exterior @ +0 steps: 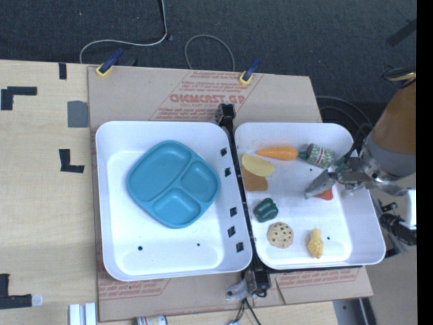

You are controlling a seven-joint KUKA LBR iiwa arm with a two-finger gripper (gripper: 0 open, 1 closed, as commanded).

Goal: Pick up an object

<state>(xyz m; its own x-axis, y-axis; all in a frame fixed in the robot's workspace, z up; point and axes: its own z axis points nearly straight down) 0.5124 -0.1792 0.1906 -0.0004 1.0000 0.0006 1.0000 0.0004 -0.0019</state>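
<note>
Bench (pixel 40 181): pale wood, with a brown cardboard sheet (pixel 203 97) under both bins.
Left bin (pixel 111 202): shallow and white, holding the blue tray.
Right bin (pixel 362 242): shallow and white, touching the left bin along a black centre divider; it holds all the small items.
Blue tray (pixel 174 183): a three-compartment plate lying flat, turned at an angle in the middle of the left bin.
Arm (pixel 396 137): grey with an orange band, reaching in from the right over the right bin's right wall.
Gripper (pixel 319 189): low over the right half of the right bin, fingers pointing left and down. The two fingers look slightly spread, with nothing clearly between them; a small red-orange piece (pixel 326 196) sits just under the tips, possibly touching.
Carrot (pixel 277 153): orange, lying flat near the bin's far wall.
Bottle (pixel 316 156): small, green-labelled, just right of the carrot.
Yellow piece (pixel 258 164): lying over a tan block (pixel 254 181), beside the divider.
Green pepper (pixel 265 210): left of centre.
Cookie (pixel 279 234): round and speckled, near the front wall.
Corn (pixel 315 243): small and yellow, right of the cookie.
</note>
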